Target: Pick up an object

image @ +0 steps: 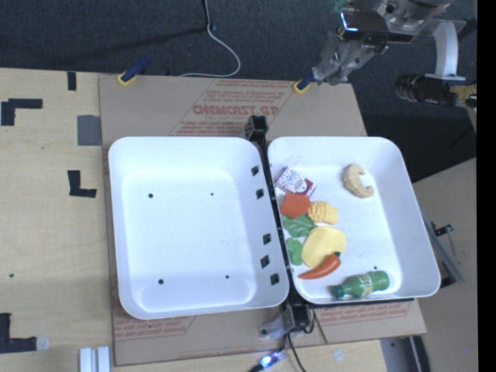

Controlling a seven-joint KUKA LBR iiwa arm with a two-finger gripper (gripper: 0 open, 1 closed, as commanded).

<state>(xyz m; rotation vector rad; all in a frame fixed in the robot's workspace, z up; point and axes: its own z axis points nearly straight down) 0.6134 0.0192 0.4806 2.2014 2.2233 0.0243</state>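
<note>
cardboard sheet point(232, 111) — red "CHEMCAST GP" | green bottle point(361, 284) — label unreadable

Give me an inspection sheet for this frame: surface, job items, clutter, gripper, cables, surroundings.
Surface: two white bins on brown cardboard.
Job's things: right bin holds a green bottle, red chili, yellow fruit, corn, croissant, red-and-white packet, green pieces.
Clutter: nothing seen.
Gripper: gripper raised beyond the bins' far edge, holding nothing visible.
Cables: white cable on dark floor.
Surroundings: wooden bench with black marks.
</note>
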